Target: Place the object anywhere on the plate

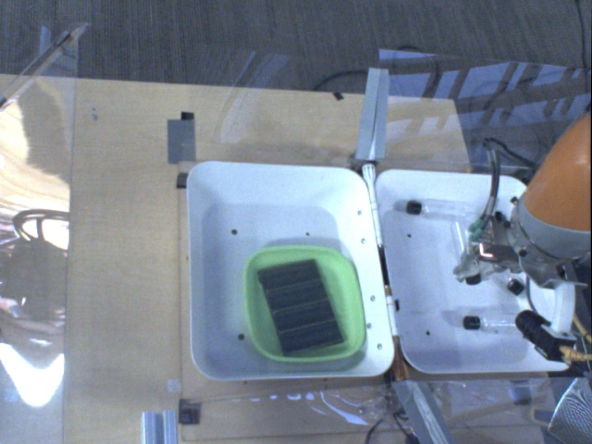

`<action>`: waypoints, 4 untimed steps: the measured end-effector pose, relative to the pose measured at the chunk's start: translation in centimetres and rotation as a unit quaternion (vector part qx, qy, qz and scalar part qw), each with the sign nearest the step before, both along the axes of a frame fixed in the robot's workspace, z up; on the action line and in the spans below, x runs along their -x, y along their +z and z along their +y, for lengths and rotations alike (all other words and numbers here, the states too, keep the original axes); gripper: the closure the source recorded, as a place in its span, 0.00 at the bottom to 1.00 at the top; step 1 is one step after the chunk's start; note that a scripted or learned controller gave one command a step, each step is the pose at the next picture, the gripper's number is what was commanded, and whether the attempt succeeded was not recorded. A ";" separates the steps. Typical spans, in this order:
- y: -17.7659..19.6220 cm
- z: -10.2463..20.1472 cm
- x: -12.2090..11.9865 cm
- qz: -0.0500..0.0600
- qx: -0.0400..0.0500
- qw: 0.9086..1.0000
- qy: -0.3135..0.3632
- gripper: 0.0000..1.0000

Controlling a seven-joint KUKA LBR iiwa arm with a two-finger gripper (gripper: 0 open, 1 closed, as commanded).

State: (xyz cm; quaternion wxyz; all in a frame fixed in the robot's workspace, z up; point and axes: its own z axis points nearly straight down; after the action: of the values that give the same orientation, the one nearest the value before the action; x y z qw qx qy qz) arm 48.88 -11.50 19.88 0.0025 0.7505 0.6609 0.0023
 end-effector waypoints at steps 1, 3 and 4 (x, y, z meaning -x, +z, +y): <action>-1.4 6.9 0.0 0.001 0.000 0.998 0.070 1.00; -1.4 16.5 -4.0 0.001 0.001 0.981 0.193 1.00; -0.1 23.1 -2.6 0.000 0.001 0.948 0.317 1.00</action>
State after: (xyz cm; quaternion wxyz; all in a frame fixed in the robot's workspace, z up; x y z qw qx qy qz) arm 51.53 11.63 19.73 0.0023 0.5019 0.8649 0.0024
